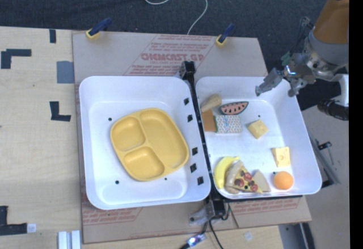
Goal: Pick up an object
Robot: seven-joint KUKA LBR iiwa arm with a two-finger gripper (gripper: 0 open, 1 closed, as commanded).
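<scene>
- Since the task names no particular item, any of the small toy foods in the right-hand shallow white bin (306, 146) would do; the pale yellow cheese wedge (258, 129) near the bin's middle looks the easiest, as it lies apart from its neighbours.
- It appears to be light, rigid moulded plastic (smooth, so possibly slippery); my judgement is to pinch it across its two flat sides, low down, so it cannot pop out.
- Counted in the right bin: one red watermelon slice (233, 108), one tan bread-like piece (210, 101), one orange-brown block (209, 122), one pale speckled rectangular block (228, 124), one holed yellow cheese slab (281, 156), one small orange ball (282, 180), one yellow banana (222, 169), one pizza slice with red toppings (245, 180), and one plain tan wedge (262, 180) beside it.
- The banana, pizza slice and tan wedge touch one another at the bin's near edge, so they would be awkward to grip singly; the round ball may roll.
- The left-hand shallow white bin (96, 100) holds one yellow three-compartment plastic plate (149, 143).
- The two-finger gripper (279, 81) hangs over the right bin's far right corner, well apart from every item, its fingers spread and holding nothing.
- Two clamps, one yellow-handled clamp (98, 28) and one blue-and-yellow clamp (225, 33), pin the cardboard sheet (164, 59) under the bins.
</scene>
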